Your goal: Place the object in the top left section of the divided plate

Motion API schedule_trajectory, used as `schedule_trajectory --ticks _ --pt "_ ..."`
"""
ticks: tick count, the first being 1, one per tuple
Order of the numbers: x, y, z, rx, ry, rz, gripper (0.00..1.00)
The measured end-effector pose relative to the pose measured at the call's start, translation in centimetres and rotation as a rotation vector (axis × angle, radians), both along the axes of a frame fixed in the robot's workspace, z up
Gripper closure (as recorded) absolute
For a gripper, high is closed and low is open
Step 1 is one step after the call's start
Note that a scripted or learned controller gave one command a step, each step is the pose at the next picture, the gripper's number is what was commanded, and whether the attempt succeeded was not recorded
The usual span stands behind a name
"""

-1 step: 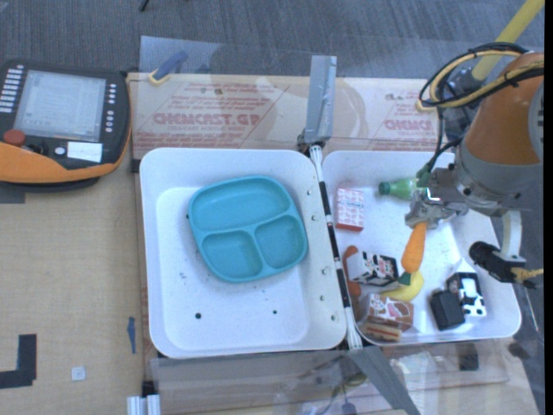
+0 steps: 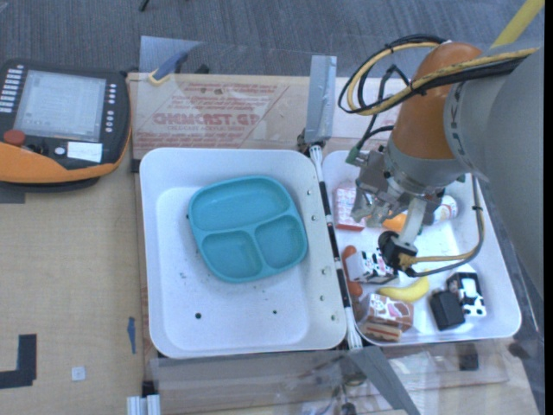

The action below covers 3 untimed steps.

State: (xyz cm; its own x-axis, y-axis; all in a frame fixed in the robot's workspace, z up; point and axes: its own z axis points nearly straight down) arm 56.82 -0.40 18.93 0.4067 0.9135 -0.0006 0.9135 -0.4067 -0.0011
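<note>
Grey arm (image 2: 501, 102), orange band (image 2: 428, 102), black and yellow cables (image 2: 380, 67)

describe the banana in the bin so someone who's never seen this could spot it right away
Look in the right bin, the one crowded with small items. Near its front edge lies the banana, a small curved yellow piece between a brown round item and a black block.

The plate (image 2: 248, 229) looks like smooth plastic, turquoise, with a soft shine. Both bins (image 2: 164, 258) are white plastic, matt, the left one with small dark specks. The table (image 2: 69, 275) has a dull, wood-like brown surface. The arm (image 2: 432, 102) carries a glossy orange band, and its grey shell looks smooth. The banana (image 2: 404, 291) seems to be shiny plastic.
</note>
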Motion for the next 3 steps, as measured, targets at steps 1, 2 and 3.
schedule_trajectory --ticks 1,2,3 --pt "-1.7 8.9 -0.5 0.001 0.003 0.055 1.00" --pt "0.0 13.4 2.2 -0.001 0.000 -0.020 1.00" --pt "0.0 13.4 2.2 -0.001 0.001 -0.021 0.00"
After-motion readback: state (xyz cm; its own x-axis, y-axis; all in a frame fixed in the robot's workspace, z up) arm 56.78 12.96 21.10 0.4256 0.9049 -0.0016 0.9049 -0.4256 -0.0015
